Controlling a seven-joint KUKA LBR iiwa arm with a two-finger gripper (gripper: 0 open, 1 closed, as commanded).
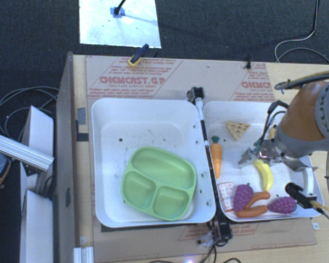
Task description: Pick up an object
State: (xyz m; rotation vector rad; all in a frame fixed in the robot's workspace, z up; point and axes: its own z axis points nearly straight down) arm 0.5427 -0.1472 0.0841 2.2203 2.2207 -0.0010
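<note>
Desk (pixel 153 73) surface carries 2 shallow white bins side by side, with red lettering printed across its top. The left bin (pixel 107 125) holds a light green plate (pixel 159 182) with 3 compartments, lying toward the bin's near side. The right bin (pixel 247 111) holds the loose toy food. An orange carrot (pixel 216 156) lies along its left wall, beside the divider between the bins. A tan wedge like a waffle slice (pixel 237 129) sits toward the far side. A yellow banana (pixel 264 174) lies near the middle, and below it are a purple grape bunch (pixel 243 195), a reddish sausage (pixel 252 205) touching that bunch, and a second purple bunch (pixel 282 205) to the right.

The arm comes in from the right, its orange band (pixel 299 108) above the right bin. The gripper (pixel 257 154) hangs low over the bin, just above the banana's upper end and right of the carrot. Whether its fingers are spread or pressed together cannot be told, and nothing is visibly pinched between them.
</note>
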